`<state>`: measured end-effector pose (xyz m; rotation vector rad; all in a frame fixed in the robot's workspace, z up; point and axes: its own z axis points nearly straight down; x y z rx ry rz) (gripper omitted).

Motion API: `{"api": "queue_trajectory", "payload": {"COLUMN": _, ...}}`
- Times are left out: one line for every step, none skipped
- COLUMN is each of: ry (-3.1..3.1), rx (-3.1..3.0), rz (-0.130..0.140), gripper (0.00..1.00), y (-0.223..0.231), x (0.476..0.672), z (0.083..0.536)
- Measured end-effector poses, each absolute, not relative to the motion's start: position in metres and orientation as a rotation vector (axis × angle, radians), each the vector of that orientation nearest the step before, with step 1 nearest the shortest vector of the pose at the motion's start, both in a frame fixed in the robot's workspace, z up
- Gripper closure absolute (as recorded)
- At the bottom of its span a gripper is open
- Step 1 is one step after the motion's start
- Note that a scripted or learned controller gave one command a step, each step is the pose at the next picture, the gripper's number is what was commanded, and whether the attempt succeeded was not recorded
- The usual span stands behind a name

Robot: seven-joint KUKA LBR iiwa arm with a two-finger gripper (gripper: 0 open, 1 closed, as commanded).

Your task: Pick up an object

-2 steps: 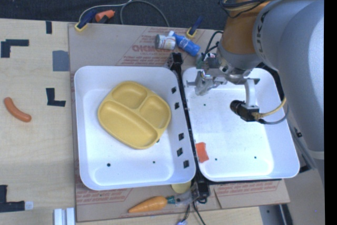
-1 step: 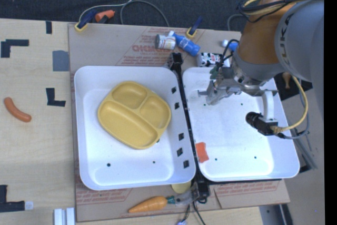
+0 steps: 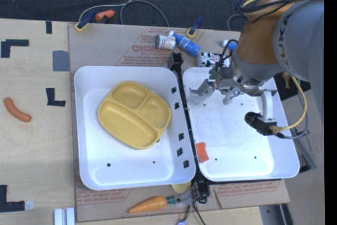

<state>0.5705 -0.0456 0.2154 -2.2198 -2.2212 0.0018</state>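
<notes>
Camera view — gripper (image 3: 215, 93) near right bin (image 3: 237, 166) back-left edge.

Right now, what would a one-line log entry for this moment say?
arm: over right bin | gripper: above bin floor, nothing seen held | left bin: yellow divided plate | pick: not done

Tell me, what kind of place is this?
Probably a robotics lab bench for grasping trials: a grey-and-orange robot arm reaches over two white bins, one holding a yellow divided plate, with toy food like a carrot lying nearby.
</notes>
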Motion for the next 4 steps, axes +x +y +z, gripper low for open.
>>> {"api": "queue_trajectory", "payload": {"ry": -2.219, "rx": -2.225, "rz": 0.006, "gripper": 0.0, "y": -0.111, "x": 0.612, "z": 0.091}}
{"api": "queue_trajectory", "payload": {"ry": -2.224, "rx": -2.22, "rz": 0.001, "gripper": 0.0, "y": -0.094, "x": 0.635, "z": 0.085}}
{"api": "queue_trajectory", "payload": {"ry": -2.225, "rx": -2.22, "rz": -0.002, "gripper": 0.0, "y": -0.095, "x": 0.67, "z": 0.085}}
{"api": "queue_trajectory", "payload": {"ry": -2.225, "rx": -2.215, "rz": -0.004, "gripper": 0.0, "y": -0.043, "x": 0.599, "z": 0.19}}
